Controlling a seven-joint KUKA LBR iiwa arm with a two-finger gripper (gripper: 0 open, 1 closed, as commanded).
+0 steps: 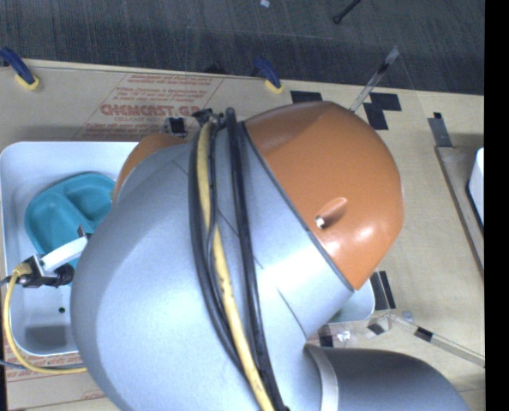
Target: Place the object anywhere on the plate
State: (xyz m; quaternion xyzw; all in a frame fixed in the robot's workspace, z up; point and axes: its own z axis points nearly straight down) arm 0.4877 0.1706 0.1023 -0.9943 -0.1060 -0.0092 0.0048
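Note:
A teal plate [66, 208] with raised compartments lies in the left white bin [14, 165], toward its far left part. The grey arm with its orange band [340, 187] hangs over both bins and covers most of them. A white piece with a black and yellow end [53, 259] sticks out from under the arm just in front of the plate. The gripper itself is hidden beneath the arm's body.
A yellow cable [19, 341] loops over the left bin's near corner. Blue clamps [19, 67] [267, 71] hold the cardboard sheet at the bench's far edge. Thin metal rods [434, 341] lie on the bench at the right.

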